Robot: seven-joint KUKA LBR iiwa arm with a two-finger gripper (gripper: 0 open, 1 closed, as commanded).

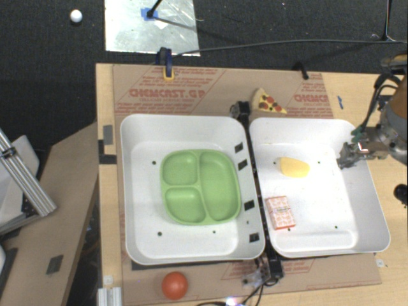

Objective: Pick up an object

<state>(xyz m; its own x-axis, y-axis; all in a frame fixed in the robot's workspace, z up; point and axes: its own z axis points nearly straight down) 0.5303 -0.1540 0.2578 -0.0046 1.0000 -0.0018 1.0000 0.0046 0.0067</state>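
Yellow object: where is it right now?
The yellow object lies in the right bin, toward its upper left, above the red-patterned box and left of the gripper at the bin's right rim.

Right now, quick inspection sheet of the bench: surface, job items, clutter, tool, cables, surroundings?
Surface: brown bench board bearing a left bin and a right bin, side by side.
Job's things: yellow piece and red-patterned box in the right bin; green divided tray in the left bin.
Clutter: pizza-slice toy on the board behind the bins; orange ball in front of the left bin.
Tool: tool at the right bin's right rim, nothing seen in it; open or shut cannot be told.
Cables: black cable across the dark floor behind the bench.
Surroundings: shiny sheet, white ball, aluminium rail at left.
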